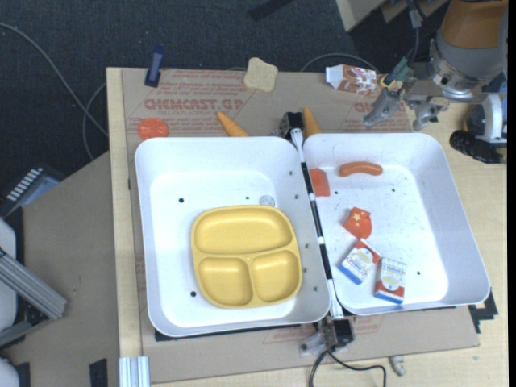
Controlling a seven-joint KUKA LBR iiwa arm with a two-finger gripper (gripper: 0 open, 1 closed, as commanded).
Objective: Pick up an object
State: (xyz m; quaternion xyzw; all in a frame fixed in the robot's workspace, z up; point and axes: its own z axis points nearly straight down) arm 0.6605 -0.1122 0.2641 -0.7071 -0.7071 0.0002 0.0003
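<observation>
Approach step, nothing grasped. Your two-finger gripper (pixel 401 105) hangs above the right white bin's (pixel 451 216) far rim, fingers apart, holding nothing. Nearest target: orange-brown sausage (pixel 359 168) lying in that bin's far part. Next you'd need to descend and centre over it.

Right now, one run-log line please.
phase: approach | gripper: above right bin's far edge, nothing held | sausage: in bin

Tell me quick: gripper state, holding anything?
Gripper: open, holding nothing, above the right bin's far rim.
</observation>
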